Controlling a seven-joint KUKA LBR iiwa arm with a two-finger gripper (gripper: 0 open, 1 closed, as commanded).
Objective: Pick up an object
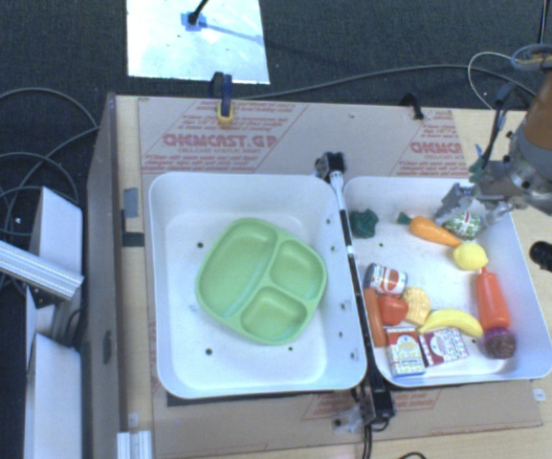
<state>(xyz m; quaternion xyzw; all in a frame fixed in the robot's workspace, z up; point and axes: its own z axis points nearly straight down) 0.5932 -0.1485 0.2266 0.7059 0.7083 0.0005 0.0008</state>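
Left bin (170, 285) is occupied by a green divided plate (261, 280). Toys are piled in the right bin (534, 352): broccoli (363, 222), can (386, 279), carrot (433, 230), lemon (470, 255), banana (451, 322). The gripper (467, 210) is seen at the bin's far edge, apparently lifted with a green-white object (464, 225) at its tip; whether it is clenched cannot be told. Pick step is judged underway; next, a lift clear and a grasp check are called for.

Glossy plastic green plate (261, 280), smooth white bins (175, 352), matt cardboard (256, 137).
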